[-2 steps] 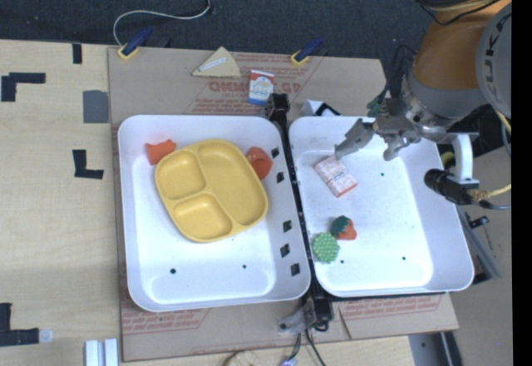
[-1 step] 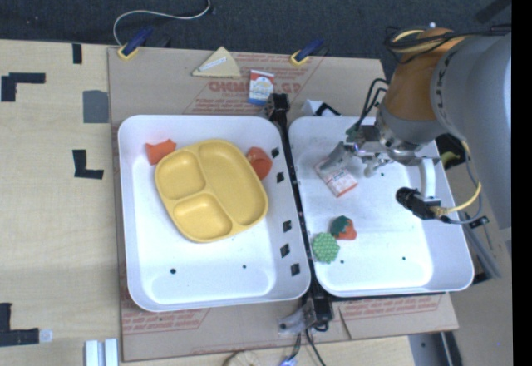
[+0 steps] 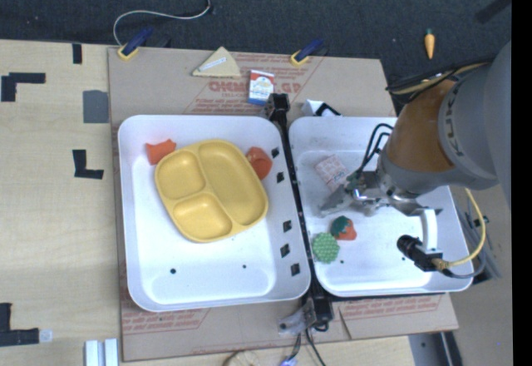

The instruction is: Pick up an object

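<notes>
My gripper (image 3: 343, 201) reaches into the right bin (image 3: 374, 277) from the right, its dark fingers low over the bin floor. Just below it lies a small green and red toy (image 3: 343, 229). A green bumpy ball (image 3: 325, 249) rests at the bin's lower left. A crumpled pale wrapper (image 3: 330, 168) lies above the gripper. Nothing is visibly between the fingers.
The left bin (image 3: 141, 273) holds a yellow three-part plate (image 3: 209, 188), an orange piece (image 3: 160, 149) at its upper left and a red-orange piece (image 3: 261, 161) at its right. A small red and white box (image 3: 261, 86) and a tan wedge (image 3: 219, 63) lie on the cardboard behind.
</notes>
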You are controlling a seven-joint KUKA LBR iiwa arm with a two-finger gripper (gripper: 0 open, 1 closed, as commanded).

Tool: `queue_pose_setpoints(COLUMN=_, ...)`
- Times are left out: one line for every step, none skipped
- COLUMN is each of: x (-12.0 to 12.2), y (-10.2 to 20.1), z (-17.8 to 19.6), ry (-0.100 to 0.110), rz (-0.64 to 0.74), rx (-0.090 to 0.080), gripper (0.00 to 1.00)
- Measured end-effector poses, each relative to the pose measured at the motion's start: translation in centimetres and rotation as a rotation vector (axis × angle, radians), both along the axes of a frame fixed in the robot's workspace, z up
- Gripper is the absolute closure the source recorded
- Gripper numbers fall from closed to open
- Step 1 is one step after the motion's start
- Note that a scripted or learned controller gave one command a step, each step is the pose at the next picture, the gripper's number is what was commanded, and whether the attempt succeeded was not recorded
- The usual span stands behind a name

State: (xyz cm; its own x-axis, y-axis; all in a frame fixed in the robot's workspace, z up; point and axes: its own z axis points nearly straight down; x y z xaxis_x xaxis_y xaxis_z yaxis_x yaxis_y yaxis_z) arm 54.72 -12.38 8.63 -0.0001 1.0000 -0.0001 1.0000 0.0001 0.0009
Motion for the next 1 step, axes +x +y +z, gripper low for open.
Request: queue_pose_setpoints(x=-5.14, y=2.55, z=0.01, ry=-0.003, rz=0.000, rx=-0.001, gripper=0.00)
